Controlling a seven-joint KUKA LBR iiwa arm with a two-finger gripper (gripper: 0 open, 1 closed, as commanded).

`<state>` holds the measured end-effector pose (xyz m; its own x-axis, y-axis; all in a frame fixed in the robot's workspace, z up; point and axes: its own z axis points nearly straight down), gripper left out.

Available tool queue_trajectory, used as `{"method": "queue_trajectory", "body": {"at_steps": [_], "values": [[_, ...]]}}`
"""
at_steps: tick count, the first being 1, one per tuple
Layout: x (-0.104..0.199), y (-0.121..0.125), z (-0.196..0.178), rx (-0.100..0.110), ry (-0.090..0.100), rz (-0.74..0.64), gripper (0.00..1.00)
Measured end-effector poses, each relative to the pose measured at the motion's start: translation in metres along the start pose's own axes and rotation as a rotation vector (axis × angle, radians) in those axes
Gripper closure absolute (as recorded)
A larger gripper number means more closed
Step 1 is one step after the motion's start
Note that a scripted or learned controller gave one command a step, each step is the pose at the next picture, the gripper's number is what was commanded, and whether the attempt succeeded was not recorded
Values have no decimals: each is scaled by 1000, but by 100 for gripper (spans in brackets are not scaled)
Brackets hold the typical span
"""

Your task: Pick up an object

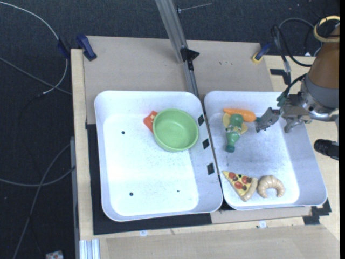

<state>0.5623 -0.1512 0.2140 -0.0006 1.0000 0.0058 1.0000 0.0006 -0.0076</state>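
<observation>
The right bin (302, 161) holds an orange carrot (240, 113), a green bottle-shaped toy (233, 131) lying on a yellow piece, a pizza slice (240, 183) and a tan croissant (270, 186). In the left bin (135, 171) a green bowl (174, 129) partly covers a red-orange piece (149, 121). My gripper (279, 124) hangs over the upper right part of the right bin, just right of the carrot. Its fingers (264, 122) are spread open and nothing is between them.
A slanted metal pole (175, 26) runs down to the gap between the two bins. Blue clamps (86, 47) sit at the bench's back corners. Black cables (291, 42) hang near the arm at the right.
</observation>
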Motion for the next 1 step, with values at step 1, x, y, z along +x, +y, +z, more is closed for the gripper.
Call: {"method": "queue_trajectory", "body": {"at_steps": [1], "values": [[2, -3, 64, 8, 1, 1, 0]]}}
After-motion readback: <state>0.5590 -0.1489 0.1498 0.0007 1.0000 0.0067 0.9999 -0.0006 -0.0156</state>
